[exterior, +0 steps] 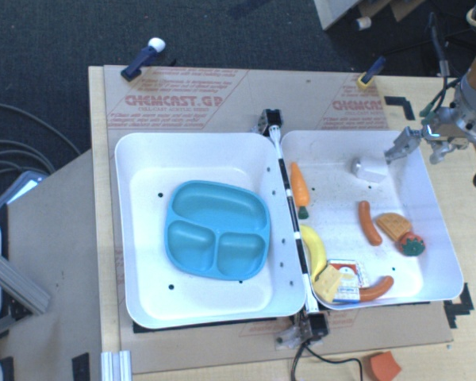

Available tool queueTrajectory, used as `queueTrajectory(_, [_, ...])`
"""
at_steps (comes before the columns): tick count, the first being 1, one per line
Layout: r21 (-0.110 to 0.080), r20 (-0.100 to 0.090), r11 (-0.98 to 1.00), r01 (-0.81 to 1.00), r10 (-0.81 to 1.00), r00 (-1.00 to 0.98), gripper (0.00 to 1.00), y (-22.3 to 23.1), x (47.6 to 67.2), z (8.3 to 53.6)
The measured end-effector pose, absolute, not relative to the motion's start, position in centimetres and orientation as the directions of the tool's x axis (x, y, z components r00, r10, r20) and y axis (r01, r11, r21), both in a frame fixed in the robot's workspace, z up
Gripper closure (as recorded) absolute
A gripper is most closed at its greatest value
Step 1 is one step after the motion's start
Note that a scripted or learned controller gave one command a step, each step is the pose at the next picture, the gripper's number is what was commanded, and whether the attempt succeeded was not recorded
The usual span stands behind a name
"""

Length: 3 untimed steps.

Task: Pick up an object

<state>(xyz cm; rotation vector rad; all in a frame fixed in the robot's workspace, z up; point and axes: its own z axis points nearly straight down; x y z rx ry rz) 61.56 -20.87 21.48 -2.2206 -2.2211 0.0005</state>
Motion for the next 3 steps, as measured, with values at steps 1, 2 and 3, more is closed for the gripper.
queueTrajectory(1, [0.006,0.002,0.004,1.0,1.0,-0.004,0.0,-21.8,66.0,10.9])
queueTrajectory(2, [-0.002,0.001,0.002,1.0,1.0,-0.002,0.0,-20.2,66.7,8.5])
queueTrajectory(3, [0.001,-0.001,0.003,1.0,1.0,-0.003,1.0,-20.2,66.7,9.6])
